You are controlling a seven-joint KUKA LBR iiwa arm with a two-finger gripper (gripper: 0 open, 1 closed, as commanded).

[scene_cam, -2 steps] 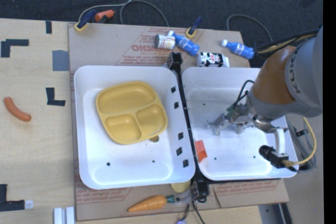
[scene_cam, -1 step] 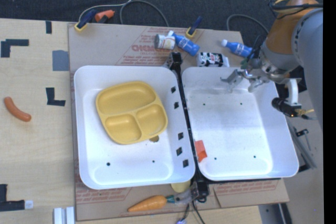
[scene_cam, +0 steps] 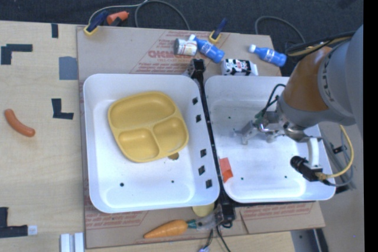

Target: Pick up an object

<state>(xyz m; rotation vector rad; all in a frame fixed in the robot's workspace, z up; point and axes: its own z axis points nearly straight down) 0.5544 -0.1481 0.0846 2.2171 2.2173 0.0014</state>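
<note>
A yellow divided plate [scene_cam: 147,125] lies in the left bin [scene_cam: 100,186], slightly turned. A small brown object [scene_cam: 173,156] peeks out from under the plate's lower right edge. My gripper [scene_cam: 245,132] is low inside the right bin [scene_cam: 266,183], near its middle and pointing left. I see nothing held in it. The grey arm with its orange band [scene_cam: 307,82] comes in from the right over that bin's far right part.
An orange tag [scene_cam: 225,169] sits at the right bin's left wall. Behind the bins lie two blue bottles [scene_cam: 211,50] [scene_cam: 269,55], a white bottle [scene_cam: 186,46] and a black-and-white pack [scene_cam: 239,67]. A carrot [scene_cam: 166,229] lies in front; a sausage [scene_cam: 19,123] far left.
</note>
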